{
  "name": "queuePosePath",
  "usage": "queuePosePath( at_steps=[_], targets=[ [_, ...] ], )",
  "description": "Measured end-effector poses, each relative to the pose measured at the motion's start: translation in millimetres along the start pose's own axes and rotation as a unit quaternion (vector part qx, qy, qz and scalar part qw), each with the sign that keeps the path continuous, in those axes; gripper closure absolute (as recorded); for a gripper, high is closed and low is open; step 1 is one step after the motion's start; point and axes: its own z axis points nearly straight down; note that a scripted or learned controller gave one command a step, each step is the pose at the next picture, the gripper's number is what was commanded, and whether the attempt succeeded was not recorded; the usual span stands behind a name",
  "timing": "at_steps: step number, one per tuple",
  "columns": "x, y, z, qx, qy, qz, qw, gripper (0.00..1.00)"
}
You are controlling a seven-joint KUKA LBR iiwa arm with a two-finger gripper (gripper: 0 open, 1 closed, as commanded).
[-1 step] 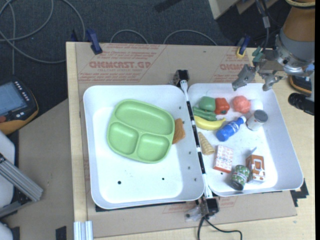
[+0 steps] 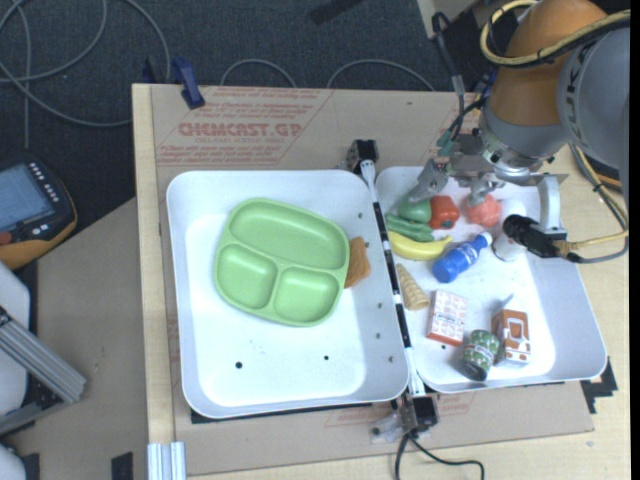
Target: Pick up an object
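Hovering low over the top end of the right bin (image 2: 575, 298), the gripper (image 2: 462, 176) looks like it's in the reach-and-close part of the pick, not the lift yet. Honestly I can't tell from this angle how the tool is set, since it's a dark tangle of metal right above the toys, and nothing is visibly clamped in it, so I wouldn't call anything grabbed. The likely targets sit just under it in the upper right of the frame: a red and green toy pepper (image 2: 428, 211), a pinkish-red toy (image 2: 484, 209) just beside it, then a banana (image 2: 417, 245) and a blue bottle (image 2: 463, 257) touching that cluster a little lower. Further down the same bin are a cone (image 2: 411, 287), a small red and white box (image 2: 447, 318), a green can (image 2: 479, 353) and an orange carton (image 2: 513, 333). The left bin (image 2: 200, 348) holds a green 3-compartment plate (image 2: 282, 261) with something brown (image 2: 357, 263) tucked at its right edge. My guess for the next move: settle on 1 item, probably the pepper or the pink toy, get it squarely between the tips, then lift straight up. The crowding there could easily spoil the grasp.
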Motion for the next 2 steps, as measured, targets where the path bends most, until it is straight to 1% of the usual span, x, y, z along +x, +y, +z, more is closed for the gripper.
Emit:
queuePosePath(
  at_steps=[1,2],
  targets=[
    [-35.1,24.2,91.9,-0.005,-0.001,0.000,1.0000,0.00],
    [-35.0,24.4,81.9,-0.006,-0.001,0.001,1.0000,1.00]
  ],
)
